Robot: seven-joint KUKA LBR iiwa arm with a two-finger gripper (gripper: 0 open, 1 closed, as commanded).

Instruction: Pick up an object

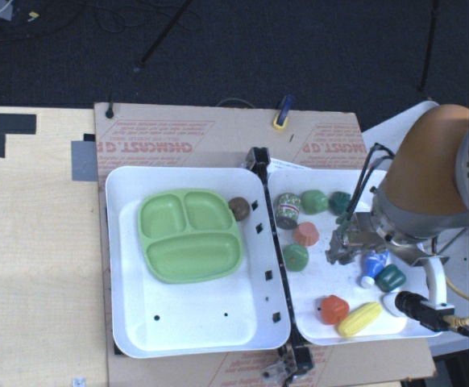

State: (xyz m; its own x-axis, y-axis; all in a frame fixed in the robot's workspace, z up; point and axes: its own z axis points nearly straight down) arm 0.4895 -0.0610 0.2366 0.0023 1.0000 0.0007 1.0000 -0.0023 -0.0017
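Bench (33, 240): pale wood surface at the far left, with dark rectangular patches near its upper edge.
Cardboard sheet (178, 139): lies under both bins, printed with red lettering along its upper strip.
Left bin (186, 329): shallow and white, resting on the cardboard.
Green tray (190, 236): a three-compartment plate lying flat in the upper half of the left bin, slightly tilted in its outline.
Brown ball (238, 208): sits in the left bin just beside the tray's upper right corner, near the divider between the bins.
Right bin (315, 329): white, side by side with the left bin, holding a scatter of small toys.
Striped can (288, 209): stands near the right bin's upper left, just beside a green piece (314, 201).
Pink piece (305, 234): lies below the can, with a green round piece (296, 257) just beneath it.
Red piece (334, 309): near the right bin's lower edge, touching or just beside the yellow corn (359, 318).
Gripper (343, 247): low over the middle of the right bin, dark and partly hidden by the wrist; I cannot tell how it is set.
Blue and white bottle (371, 268): just right of the gripper, next to a dark teal piece (391, 277).
Arm (428, 168): orange band and grey body reaching in from the right, above the right bin's far side.
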